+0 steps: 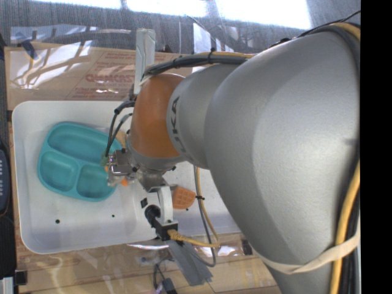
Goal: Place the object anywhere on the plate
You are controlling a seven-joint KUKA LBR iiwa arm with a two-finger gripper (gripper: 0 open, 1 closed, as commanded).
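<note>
White bin (37,225) on the bench, teal divided plate (70,161) inside, gripper (117,171) at the plate's right edge, finger state impossible to tell, orange object (184,197) just beside it.

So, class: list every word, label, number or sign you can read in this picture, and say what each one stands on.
"UKA": black letters running along the grey arm beside its orange band, part of a longer name cut off by the band.
Red printing on the brown cardboard sheet behind the white bin: too blurred and glare-washed to read.
The teal plate carries no text.
</note>
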